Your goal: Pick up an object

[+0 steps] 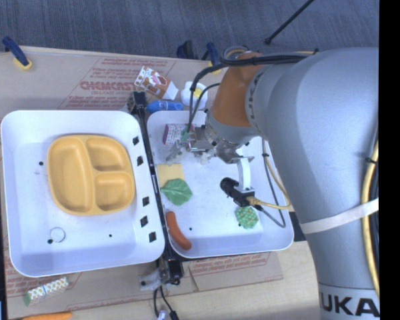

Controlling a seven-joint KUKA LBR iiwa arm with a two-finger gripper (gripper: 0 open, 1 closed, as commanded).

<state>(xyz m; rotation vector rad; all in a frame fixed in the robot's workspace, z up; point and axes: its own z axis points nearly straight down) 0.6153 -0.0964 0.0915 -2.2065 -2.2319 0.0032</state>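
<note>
Overhead, grey arm (307,145) low over right bin (273,235), pincer (187,144) state unclear.

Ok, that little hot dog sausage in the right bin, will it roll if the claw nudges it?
Probably. The sausage looks round and smooth, so it may roll sideways or slip from a pinch. It lies against the bin wall, which should stop it rolling left. It looks like a light toy.
</note>
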